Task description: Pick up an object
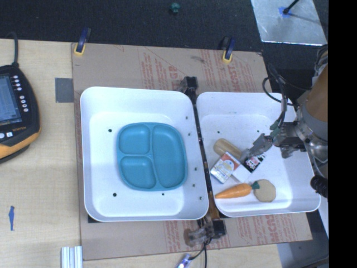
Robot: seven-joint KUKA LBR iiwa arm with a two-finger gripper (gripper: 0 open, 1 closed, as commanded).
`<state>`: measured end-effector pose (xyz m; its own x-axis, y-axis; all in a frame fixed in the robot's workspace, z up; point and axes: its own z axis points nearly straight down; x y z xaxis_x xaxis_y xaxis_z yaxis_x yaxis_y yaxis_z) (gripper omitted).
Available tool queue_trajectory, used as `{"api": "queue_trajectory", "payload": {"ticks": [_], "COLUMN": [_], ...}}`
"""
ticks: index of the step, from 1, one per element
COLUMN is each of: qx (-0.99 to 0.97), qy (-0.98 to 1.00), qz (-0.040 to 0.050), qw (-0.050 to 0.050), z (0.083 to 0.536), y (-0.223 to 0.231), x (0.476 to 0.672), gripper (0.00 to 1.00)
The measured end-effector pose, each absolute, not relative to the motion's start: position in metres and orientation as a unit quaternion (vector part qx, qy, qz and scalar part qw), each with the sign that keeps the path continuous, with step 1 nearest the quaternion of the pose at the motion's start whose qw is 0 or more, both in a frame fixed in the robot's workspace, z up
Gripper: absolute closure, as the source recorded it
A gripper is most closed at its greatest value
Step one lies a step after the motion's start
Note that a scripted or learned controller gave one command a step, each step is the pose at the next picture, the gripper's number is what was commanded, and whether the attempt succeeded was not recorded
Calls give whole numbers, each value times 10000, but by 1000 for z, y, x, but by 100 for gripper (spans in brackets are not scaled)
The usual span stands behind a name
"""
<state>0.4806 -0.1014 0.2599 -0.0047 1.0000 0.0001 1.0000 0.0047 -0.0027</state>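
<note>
- Objects sat in right bin point(234, 106): carrot point(233, 191), tan roll point(227, 147), small packet point(225, 167).
- Gripper point(255, 155) hovered just above them; finger state: couldn't tell.
- Left bin point(100, 102) held blue divided plate point(152, 155).

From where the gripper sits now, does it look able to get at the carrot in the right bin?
Probably yes. The carrot lies uncovered near the right bin's front wall, and the gripper hangs just behind it. A small carton and a round tan object crowd it on two sides, so finger room looks tight.
</note>
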Motion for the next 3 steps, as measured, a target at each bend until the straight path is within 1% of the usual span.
{"api": "queue_trajectory", "payload": {"ticks": [1,2,3], "qx": [-7050,-7048,-7053], "qy": [-7092,-7094,-7089], "qz": [25,24,16], "qw": [14,18,2], "z": [168,91,93], "y": [-122,-93,-97], "x": [562,576,578], "gripper": [0,0,0]}}
